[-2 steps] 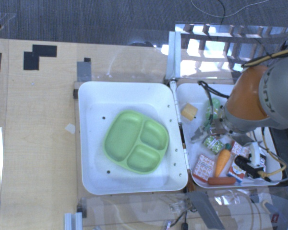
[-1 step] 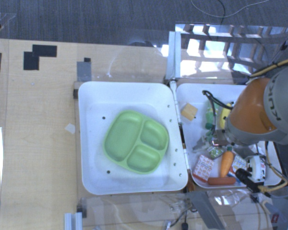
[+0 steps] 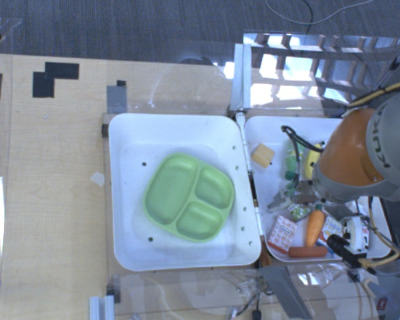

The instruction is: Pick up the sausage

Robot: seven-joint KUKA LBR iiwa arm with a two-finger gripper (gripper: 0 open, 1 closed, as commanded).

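The sausage [image 3: 307,251], reddish brown, lies flat along the front wall of the right bin [image 3: 253,142]. An orange carrot [image 3: 314,225] stands just behind it. My gripper [image 3: 290,197] hangs low over the middle of that bin, behind and to the left of the sausage and apart from it. Nothing shows in its grasp. The grey arm with its orange band [image 3: 347,155] covers the bin's right half.
A red-and-white packet [image 3: 283,232] lies left of the sausage, with a green patterned item [image 3: 298,212] behind it. A yellow block [image 3: 263,155], a green bottle [image 3: 292,165] and a yellow item [image 3: 313,162] sit farther back. The left bin holds a green divided plate [image 3: 170,189].
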